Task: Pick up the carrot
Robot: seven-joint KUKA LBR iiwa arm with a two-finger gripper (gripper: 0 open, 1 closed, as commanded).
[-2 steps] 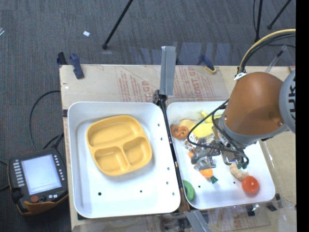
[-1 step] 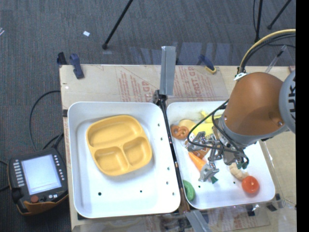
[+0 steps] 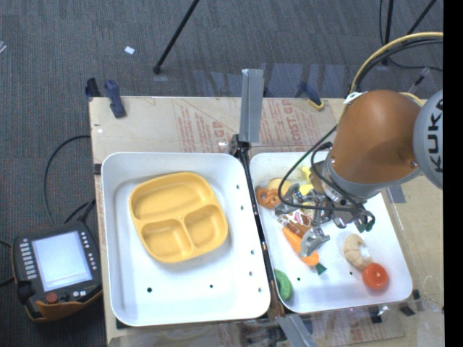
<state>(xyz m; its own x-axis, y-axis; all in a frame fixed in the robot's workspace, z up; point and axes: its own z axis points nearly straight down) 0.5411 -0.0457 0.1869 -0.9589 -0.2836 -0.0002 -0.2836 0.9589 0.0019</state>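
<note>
The carrot (image 3: 295,238) is orange with a small green tip and lies aslant in the left-middle of the right bin (image 3: 394,284). My gripper (image 3: 309,231) hangs low directly over the carrot, under the arm's orange wrist band (image 3: 376,136). Its metal parts and cables cover the carrot's upper end. The carrot appears to rest on the bin floor.
Also in the right bin are a red tomato (image 3: 374,275), a beige pastry (image 3: 354,249), a green vegetable (image 3: 283,285) at the front left corner, and an orange ring-shaped item (image 3: 266,196). The left bin (image 3: 130,295) holds a yellow divided plate (image 3: 179,215).
</note>
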